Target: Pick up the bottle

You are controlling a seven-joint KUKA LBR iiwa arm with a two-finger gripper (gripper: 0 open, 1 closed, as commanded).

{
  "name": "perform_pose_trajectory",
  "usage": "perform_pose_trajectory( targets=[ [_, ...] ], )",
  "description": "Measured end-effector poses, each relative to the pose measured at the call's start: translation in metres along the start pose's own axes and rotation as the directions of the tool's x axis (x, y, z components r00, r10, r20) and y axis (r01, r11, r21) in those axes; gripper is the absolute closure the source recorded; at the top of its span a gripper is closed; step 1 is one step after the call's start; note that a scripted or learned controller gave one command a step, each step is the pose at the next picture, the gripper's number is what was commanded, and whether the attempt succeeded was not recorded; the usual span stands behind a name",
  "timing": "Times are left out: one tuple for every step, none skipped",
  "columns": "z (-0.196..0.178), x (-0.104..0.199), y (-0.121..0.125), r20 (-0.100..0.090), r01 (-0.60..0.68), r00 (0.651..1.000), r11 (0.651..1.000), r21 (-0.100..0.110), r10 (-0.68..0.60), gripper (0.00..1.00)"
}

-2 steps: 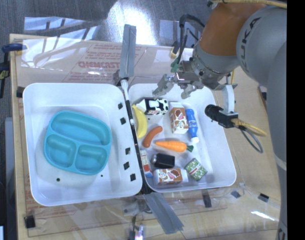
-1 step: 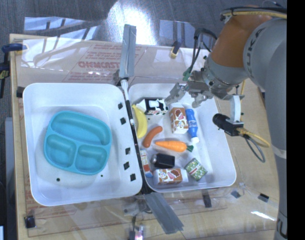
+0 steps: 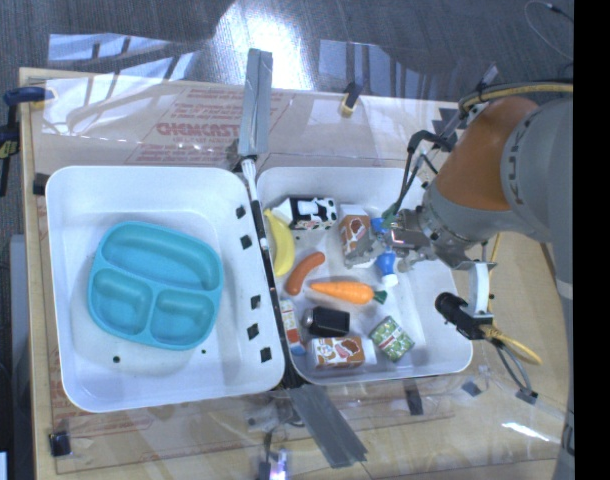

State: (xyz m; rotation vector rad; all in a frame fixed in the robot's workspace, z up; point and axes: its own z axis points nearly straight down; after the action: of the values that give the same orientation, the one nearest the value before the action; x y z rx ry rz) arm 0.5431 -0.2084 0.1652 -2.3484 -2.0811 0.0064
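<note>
Camera view has my gripper (image 3: 393, 236) low in the right-hand bin (image 3: 425, 363), so I judge this the closing-in step of the pick. I take the small blue-capped bottle (image 3: 386, 265) just below the gripper to be the target, with the orange carrot (image 3: 341, 291) beyond it. Next I'd need a short descent centred on the bottle. I cannot tell how wide the gripper stands, nor whether it touches anything.

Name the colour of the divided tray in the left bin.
Light blue tray, seen best in the camera view.
</note>
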Motion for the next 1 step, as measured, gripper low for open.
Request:
perform_pose_trajectory(
  targets=[
    [-0.0571, 0.0073, 0.02, -0.001, -0.031, 1.0, 1.0, -0.004, 0.031, 0.0]
  ],
)
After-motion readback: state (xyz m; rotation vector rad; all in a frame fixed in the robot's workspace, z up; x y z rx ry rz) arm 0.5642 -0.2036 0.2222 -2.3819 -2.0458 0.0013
